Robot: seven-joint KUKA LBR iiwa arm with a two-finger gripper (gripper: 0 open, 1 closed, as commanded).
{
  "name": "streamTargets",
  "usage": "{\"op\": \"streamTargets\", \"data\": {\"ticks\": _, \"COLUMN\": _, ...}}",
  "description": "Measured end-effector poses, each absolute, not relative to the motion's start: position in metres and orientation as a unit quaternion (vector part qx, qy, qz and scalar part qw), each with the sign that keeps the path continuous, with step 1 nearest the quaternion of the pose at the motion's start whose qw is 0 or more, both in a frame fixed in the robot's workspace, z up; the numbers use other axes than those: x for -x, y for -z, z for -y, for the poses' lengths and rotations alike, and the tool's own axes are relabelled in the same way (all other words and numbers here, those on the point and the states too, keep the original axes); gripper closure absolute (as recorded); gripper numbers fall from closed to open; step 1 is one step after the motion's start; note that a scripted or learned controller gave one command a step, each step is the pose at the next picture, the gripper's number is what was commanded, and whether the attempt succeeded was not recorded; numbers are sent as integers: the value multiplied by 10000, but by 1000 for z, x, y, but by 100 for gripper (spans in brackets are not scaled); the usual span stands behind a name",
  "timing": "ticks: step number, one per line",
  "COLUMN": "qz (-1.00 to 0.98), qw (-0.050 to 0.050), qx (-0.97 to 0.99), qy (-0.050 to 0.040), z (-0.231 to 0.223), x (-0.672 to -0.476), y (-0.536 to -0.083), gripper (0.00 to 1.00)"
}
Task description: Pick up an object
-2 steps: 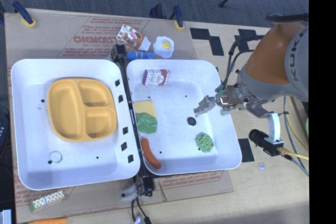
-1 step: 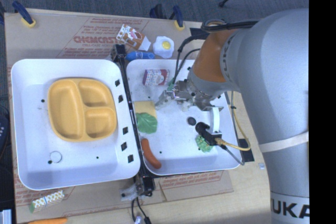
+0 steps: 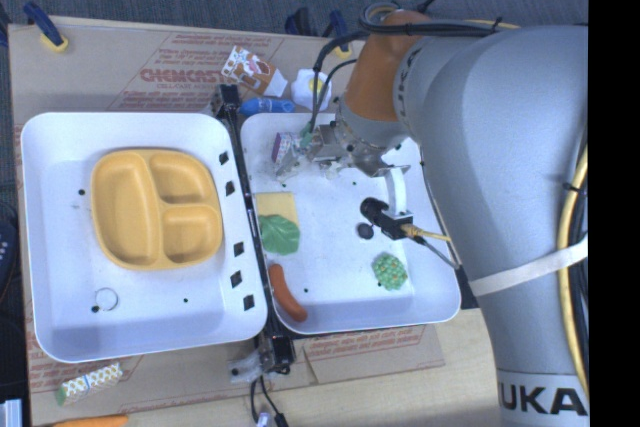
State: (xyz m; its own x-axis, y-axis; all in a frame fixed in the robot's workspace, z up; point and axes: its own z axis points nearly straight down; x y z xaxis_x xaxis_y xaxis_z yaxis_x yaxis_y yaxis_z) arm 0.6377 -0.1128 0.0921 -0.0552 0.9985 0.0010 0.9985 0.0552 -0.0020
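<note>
a: where's the gripper (image 3: pixel 308 153)?
b: down in the right bin (image 3: pixel 335 265), near its top left corner as the camera sees it. the wrist covers it from above, so i can't tell whether it's open or closed, or whether it has hold of anything.
a: what's closest to it?
b: a small purple and grey thing (image 3: pixel 282 147), just beside the gripper on the side toward the bin's left wall. i can't tell whether they touch.
a: and the rest of that bin?
b: down the left wall there's a flat yellow square (image 3: pixel 278 203). a green lump (image 3: pixel 281 235) overlaps the square's bottom edge. an orange sausage (image 3: pixel 287 293) lies at a slant by the bottom left corner. a green speckled ball (image 3: pixel 390 270) sits apart from those, toward the bottom right corner.
a: the left bin (image 3: pixel 50 245)?
b: a yellow plate (image 3: pixel 157 207) with three compartments sits about in the middle. a small clear ring (image 3: pixel 105 298) lies toward the bottom left corner, apart from the plate.
a: anything outside the bins?
b: both stand on a sheet of cardboard (image 3: pixel 150 65). a snack packet (image 3: pixel 246 67) and a blue thing (image 3: pixel 266 105) lie past the top edge, about where the two bins meet. a blue clamp (image 3: pixel 45 25) grips the cardboard's top left corner. a striped wrapper (image 3: pixel 92 380) lies by its bottom left corner.
</note>
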Motion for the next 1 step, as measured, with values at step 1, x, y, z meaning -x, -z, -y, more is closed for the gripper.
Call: {"op": "streamTargets", "data": {"ticks": 1, "qz": 7319, "qw": 13, "qx": 6814, "qy": -5, "z": 94, "x": -657, "y": -92, "gripper": 0}}
